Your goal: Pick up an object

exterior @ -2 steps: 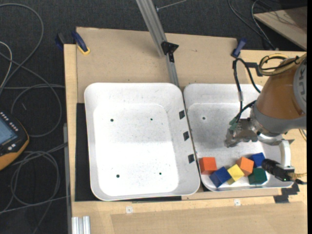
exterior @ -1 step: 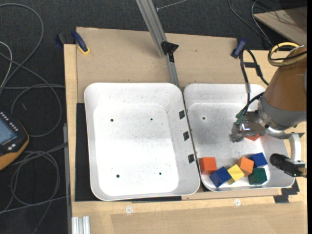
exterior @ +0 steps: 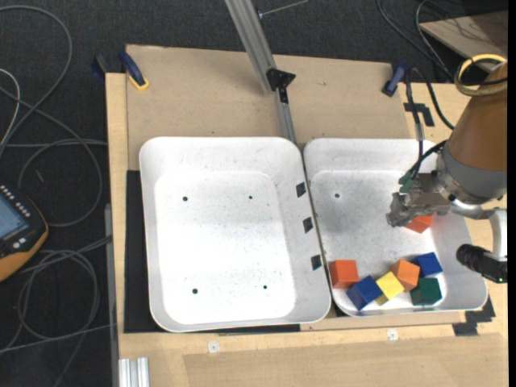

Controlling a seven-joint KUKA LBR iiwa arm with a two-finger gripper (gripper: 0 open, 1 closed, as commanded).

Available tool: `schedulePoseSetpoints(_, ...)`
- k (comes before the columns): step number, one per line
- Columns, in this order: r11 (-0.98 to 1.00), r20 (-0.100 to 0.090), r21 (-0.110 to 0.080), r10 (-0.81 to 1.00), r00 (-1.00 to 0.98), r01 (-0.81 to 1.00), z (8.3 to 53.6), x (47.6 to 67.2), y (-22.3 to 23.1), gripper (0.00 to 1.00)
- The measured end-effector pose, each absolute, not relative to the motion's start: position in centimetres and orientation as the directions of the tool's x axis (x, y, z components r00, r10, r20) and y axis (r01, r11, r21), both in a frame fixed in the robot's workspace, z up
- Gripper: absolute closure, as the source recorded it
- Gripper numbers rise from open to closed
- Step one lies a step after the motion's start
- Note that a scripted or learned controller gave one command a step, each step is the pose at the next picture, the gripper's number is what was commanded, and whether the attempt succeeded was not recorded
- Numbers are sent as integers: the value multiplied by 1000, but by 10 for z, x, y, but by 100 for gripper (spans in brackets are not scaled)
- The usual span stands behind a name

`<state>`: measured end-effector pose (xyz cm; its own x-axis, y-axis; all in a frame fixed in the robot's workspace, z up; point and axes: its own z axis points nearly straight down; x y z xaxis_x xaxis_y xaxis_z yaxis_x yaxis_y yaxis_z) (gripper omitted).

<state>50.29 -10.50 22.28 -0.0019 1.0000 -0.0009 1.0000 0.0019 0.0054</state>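
My gripper hangs over the right bin, near its right side. Directly under its fingers an orange-red block peeks out, partly hidden by the gripper. I cannot tell whether the block is between the fingers or lying on the bin floor. At the bin's front lie several blocks: an orange one, a blue one, a yellow one, another orange one, a blue one and a green one.
The left bin sits beside the right one, with black clips along the shared rim. A metal pole slants across the back of the bench. Cables run over the dark floor at left.
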Motion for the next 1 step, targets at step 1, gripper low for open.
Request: schedulePoseSetpoints(1,8,2,4,1000,-8,1000,230,536,-51,100)
